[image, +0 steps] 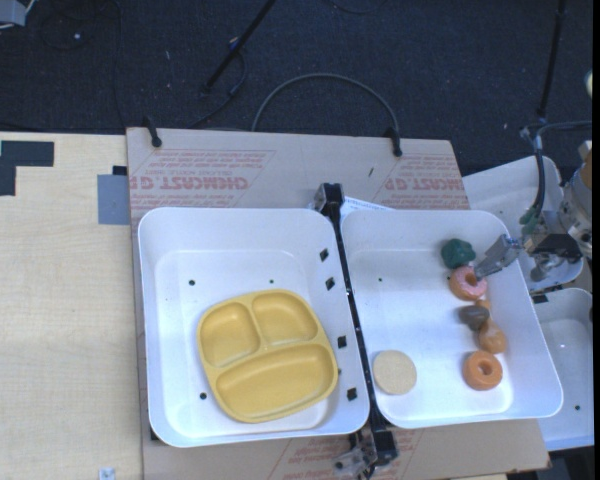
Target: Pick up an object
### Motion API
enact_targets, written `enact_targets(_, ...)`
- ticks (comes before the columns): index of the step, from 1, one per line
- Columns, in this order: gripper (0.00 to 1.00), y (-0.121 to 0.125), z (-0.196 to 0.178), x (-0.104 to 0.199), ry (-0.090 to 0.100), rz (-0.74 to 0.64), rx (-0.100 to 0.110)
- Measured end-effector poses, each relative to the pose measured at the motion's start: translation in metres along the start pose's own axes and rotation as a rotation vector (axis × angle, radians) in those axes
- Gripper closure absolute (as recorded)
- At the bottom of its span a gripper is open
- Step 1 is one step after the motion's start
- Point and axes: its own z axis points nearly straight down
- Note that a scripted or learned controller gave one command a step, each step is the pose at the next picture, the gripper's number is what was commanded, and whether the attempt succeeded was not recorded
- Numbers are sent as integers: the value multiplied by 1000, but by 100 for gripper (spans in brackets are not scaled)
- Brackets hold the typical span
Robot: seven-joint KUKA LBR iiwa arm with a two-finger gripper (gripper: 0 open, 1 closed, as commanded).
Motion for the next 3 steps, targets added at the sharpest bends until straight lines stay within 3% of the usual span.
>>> enact_targets(1,0,2,-7,0,-2,-3,-11)
enact_targets(3,0,5,110,-9,-1,-2,-6)
